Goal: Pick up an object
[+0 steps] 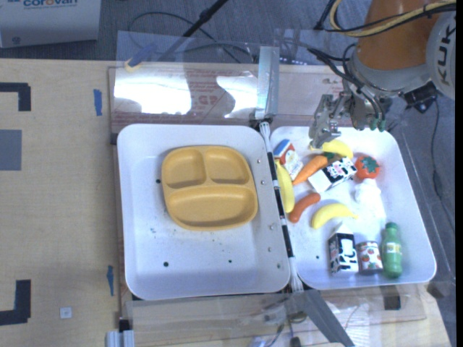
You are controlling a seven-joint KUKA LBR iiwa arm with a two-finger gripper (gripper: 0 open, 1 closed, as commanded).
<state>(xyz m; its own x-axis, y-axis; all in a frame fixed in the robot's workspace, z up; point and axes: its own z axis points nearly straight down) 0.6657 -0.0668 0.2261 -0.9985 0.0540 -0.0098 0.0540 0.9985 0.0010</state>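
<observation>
Here, jaws (pixel 327 130) hovering just above yellow banana (pixel 337 148), grip state unclear

Robot lab bench

Two white bins (pixel 137 194) sit on taped plywood; behind them, cables cross grey carpet, a Corovan box (pixel 47 9) at the far-left.

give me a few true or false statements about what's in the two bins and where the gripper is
1. A yellow divided plate lies in the left bin. True.
2. The green bottle is in the left bin. False: it is in the right bin, near its front right corner.
3. The gripper is over the right bin's far edge. True.
4. The carrot sits on the plate. False: it lies in the right bin.
</observation>
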